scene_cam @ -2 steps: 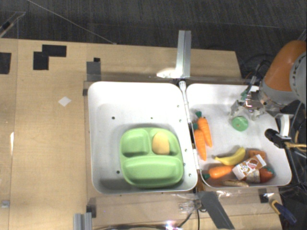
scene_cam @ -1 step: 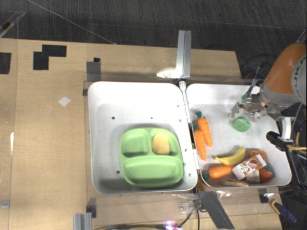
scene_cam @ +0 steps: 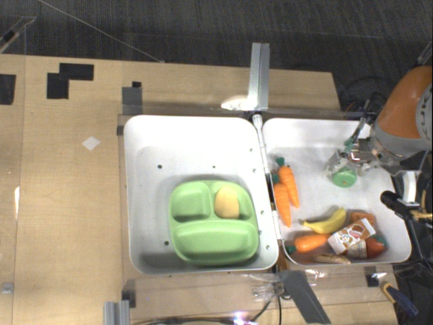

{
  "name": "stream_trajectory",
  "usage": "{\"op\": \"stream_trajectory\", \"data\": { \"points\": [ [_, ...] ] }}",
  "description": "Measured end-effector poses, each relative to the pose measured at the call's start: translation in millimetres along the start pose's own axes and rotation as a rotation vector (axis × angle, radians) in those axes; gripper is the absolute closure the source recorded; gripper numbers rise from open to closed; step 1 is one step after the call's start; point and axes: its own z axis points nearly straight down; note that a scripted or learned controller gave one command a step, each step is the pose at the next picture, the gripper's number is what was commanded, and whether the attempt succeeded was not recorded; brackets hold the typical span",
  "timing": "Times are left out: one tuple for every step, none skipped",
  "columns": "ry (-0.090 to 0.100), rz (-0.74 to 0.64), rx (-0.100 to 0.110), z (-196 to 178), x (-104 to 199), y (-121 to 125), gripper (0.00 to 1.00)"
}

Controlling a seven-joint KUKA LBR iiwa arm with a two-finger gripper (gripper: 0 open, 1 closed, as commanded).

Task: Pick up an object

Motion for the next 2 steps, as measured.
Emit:
{"op": "stream_trajectory", "data": {
  "points": [
    [-0.002,-0.003,-0.001,-0.2,1.9,-0.3,0.0],
    [-0.001,-0.031,-0.001,-0.4,-1.2,-6.0,0.0]
  ]
}}
